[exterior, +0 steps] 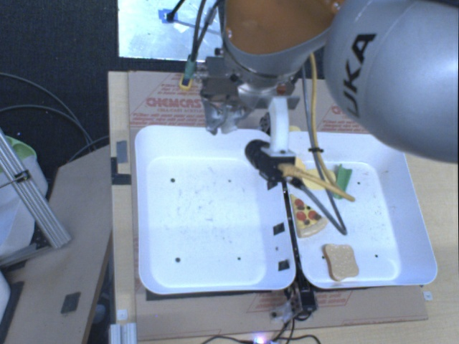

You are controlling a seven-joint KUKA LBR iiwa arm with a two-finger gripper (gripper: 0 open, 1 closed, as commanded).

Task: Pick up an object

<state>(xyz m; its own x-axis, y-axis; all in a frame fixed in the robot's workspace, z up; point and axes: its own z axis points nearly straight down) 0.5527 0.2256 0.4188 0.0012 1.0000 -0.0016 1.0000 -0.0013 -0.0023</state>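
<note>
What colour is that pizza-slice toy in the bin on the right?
The pizza slice is tan-yellow with red spots like pepperoni, seen in the camera view.

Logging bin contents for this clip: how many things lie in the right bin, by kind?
Pizza slice: 1
Toast: 1
Green piece: 1
Yellow sticks, partly under the arm: 2, as far as I can tell
Total: 5

Robotics lab: KUKA arm point(387, 56), bins point(208, 221).
</note>
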